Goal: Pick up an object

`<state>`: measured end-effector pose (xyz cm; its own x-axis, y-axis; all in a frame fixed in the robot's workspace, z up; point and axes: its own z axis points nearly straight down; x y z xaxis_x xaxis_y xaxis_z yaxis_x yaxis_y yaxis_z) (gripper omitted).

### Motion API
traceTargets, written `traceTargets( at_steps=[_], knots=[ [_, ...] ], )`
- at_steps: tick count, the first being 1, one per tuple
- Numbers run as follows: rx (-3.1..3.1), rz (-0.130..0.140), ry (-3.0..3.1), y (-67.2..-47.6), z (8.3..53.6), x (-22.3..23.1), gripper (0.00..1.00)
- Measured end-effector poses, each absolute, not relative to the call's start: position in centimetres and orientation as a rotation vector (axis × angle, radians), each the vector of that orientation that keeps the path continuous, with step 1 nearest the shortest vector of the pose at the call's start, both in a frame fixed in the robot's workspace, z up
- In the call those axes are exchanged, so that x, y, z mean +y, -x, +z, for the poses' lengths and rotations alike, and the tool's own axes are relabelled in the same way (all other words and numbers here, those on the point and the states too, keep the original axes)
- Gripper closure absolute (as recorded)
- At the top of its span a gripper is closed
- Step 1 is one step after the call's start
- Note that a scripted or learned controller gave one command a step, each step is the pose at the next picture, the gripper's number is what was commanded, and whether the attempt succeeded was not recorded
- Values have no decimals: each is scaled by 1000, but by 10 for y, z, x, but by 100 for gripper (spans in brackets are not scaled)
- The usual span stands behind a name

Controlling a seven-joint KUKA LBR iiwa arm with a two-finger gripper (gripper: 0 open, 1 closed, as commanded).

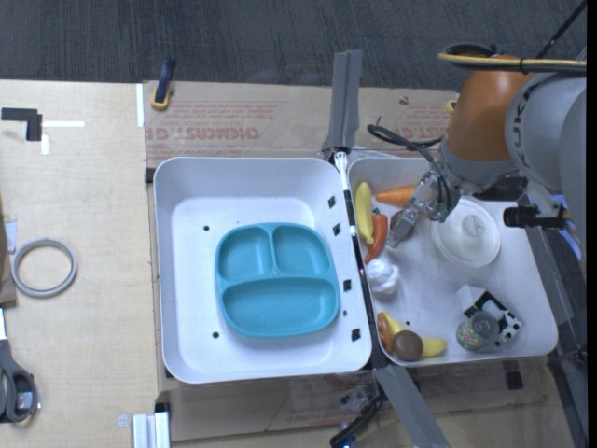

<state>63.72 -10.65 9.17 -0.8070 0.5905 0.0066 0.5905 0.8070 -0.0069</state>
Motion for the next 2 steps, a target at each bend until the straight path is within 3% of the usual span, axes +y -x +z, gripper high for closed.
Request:
traceTargets(
  at_steps=[1,2],
  knots=[
    [-2940,2,1126,-627,177,-188,0],
    [-2972,-5,1085,-650,101,-127,0]
  ],
)
